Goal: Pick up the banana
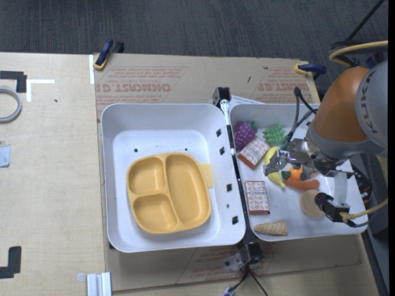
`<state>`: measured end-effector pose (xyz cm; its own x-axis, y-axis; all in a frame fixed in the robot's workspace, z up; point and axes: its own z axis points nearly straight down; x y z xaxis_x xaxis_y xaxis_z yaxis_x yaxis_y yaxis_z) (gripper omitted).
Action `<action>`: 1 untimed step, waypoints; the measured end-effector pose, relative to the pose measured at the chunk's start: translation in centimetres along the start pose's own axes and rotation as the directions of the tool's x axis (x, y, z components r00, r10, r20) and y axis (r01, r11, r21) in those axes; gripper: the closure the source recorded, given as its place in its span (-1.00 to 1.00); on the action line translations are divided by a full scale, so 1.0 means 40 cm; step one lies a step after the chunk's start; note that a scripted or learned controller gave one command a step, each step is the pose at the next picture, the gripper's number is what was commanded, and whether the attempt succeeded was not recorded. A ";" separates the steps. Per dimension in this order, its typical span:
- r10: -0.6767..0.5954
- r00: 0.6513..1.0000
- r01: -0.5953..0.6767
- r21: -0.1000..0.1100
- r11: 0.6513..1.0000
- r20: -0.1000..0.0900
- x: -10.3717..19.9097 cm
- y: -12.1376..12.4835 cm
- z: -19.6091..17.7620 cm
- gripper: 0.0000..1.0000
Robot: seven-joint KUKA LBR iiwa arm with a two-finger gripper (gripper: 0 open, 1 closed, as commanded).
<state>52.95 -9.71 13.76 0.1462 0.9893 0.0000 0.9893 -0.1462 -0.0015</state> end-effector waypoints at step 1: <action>-0.190 0.982 0.190 -0.002 0.982 0.001 0.017 0.093 0.112 -1.00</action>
<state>56.72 -9.58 9.27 -0.0440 0.9990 -0.0005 0.9990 0.0440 0.0007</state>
